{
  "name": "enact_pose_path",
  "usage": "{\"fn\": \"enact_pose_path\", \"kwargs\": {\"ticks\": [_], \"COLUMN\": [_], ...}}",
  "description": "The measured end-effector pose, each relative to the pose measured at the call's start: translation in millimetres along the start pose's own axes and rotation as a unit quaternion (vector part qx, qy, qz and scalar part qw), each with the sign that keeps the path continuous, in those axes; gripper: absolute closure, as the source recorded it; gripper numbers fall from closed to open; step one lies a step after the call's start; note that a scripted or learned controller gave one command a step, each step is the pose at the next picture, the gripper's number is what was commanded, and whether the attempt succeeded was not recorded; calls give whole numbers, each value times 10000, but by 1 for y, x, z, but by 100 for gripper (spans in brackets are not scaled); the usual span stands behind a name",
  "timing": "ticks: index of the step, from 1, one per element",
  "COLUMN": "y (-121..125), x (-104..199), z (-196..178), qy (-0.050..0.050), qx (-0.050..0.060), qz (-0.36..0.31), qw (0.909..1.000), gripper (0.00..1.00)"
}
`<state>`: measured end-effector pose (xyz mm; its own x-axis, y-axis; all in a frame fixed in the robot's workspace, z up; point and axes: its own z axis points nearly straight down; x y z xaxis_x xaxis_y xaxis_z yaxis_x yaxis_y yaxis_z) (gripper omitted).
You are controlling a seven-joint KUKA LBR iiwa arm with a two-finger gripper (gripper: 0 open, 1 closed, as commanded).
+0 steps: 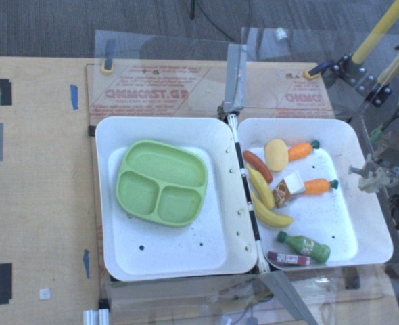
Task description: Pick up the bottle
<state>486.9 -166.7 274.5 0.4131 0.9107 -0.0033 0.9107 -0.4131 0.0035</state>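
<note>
The claw (370,175) is a pale, blurred shape at the outer rim of the right bin (379,229). The arm behind it merges into clutter and is cut off by the picture's edge. Below and to the left of the claw, a dark red packet (287,258) touches the green bottle (305,246). Whether it slips under the bottle cannot be told, and the bottle's label is too small to read. Left of the claw, the print on a small carton (289,187) is also illegible. Far to the claw's left, the bench (37,181) runs off the edge.
</note>
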Motion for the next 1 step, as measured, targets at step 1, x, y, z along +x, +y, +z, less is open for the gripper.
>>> {"fn": "enact_pose_path", "kwargs": {"ticks": [1], "y": [7], "x": [-35], "z": [26], "qy": [14], "qx": [35], "qz": [327], "qw": [9995], "gripper": [100]}}
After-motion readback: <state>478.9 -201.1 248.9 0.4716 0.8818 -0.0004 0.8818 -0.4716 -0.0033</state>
